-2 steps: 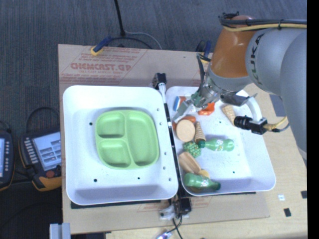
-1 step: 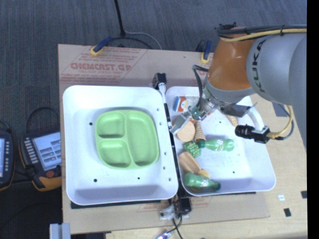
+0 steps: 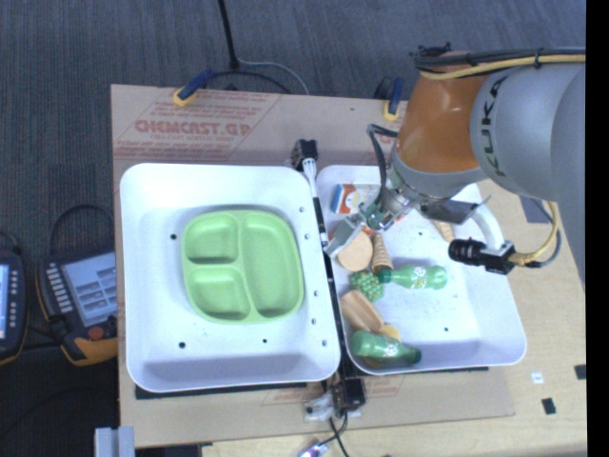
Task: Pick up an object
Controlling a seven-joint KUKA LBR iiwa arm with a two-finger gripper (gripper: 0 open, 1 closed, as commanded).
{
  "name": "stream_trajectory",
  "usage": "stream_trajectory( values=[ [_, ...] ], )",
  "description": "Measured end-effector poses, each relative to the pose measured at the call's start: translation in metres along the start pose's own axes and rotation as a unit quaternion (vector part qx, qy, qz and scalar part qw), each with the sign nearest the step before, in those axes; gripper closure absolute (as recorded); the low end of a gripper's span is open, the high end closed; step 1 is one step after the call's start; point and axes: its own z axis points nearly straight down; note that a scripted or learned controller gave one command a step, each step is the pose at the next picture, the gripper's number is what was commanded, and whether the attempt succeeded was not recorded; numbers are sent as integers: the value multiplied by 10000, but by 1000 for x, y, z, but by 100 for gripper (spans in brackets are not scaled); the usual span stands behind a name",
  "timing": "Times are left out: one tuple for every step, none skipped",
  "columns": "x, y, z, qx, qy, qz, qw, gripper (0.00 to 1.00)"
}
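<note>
My gripper (image 3: pixel 364 223) hangs low over the upper left part of the right bin (image 3: pixel 495 336), under the orange-banded wrist. Just below it lies a tan round piece (image 3: pixel 354 252), with a small ice-cream cone (image 3: pixel 381 254) beside it. The gripper's tip looks very close to the tan piece, and I cannot tell whether they touch. Further down lie a green bumpy piece (image 3: pixel 366 286), a pale green bottle (image 3: pixel 420 277), a tan wedge (image 3: pixel 361 310) and a dark green vegetable (image 3: pixel 385 350). A printed packet (image 3: pixel 343 198) sits at the bin's top left.
The left bin (image 3: pixel 152 331) holds a green divided plate (image 3: pixel 241 264). The ridge between the bins (image 3: pixel 324 265) runs right beside the gripper. A black cable end (image 3: pixel 481 252) hangs from the arm over the right bin. A handheld controller (image 3: pixel 81 298) lies off the bench at left.
</note>
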Motion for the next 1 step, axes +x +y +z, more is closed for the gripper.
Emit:
stream_trajectory(
  values=[
    [0, 0, 0, 0, 0, 0, 10000, 0]
  ],
)
